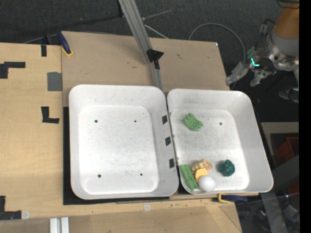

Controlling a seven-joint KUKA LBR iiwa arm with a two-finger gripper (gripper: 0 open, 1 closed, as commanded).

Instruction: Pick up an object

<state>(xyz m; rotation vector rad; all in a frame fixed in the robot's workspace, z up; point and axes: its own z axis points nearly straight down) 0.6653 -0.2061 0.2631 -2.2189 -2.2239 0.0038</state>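
Observation:
The right bin [243, 130] holds several small objects. A light green ridged piece [193, 122] lies near its upper middle. Along its near edge sit a dark green round object [226, 168], a white ball [207, 183], a tan piece [200, 167] and a long green piece [188, 176], the last three bunched together. My gripper [246, 75] hangs beyond the far right corner of the right bin, outside it and well away from every object. Its fingers are spread, open, with nothing between them.
The left bin [77, 130] adjoins the right one. A grey metal rail [138, 28] runs diagonally from the top down to the seam between the bins. A blue-and-yellow clamp [65, 44] sits at the bench's far left corner. A thin cable [214, 30] loops behind the right bin.

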